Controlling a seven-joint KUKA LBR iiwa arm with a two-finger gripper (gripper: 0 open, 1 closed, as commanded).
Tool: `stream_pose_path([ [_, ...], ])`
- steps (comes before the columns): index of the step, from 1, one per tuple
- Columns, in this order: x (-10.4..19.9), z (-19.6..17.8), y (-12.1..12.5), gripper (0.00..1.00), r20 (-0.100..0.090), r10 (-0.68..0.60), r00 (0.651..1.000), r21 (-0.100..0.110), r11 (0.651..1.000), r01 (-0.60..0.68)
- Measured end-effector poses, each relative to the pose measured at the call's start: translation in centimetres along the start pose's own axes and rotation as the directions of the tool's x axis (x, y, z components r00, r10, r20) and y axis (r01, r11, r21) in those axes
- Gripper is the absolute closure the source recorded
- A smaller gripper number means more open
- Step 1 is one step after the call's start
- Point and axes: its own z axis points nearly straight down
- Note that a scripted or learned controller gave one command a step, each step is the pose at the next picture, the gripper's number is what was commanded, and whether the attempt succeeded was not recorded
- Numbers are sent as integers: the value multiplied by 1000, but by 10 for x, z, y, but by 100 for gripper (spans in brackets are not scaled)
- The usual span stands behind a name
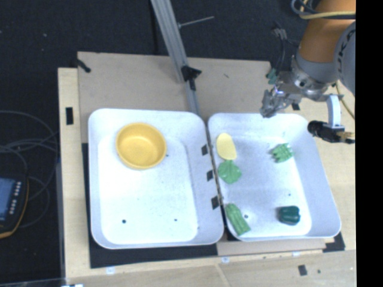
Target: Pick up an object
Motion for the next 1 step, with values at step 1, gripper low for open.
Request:
stream_pose_path([
  [1, 50, -10, 0, 100, -1, -3, 1000, 1, 1000, 3],
])
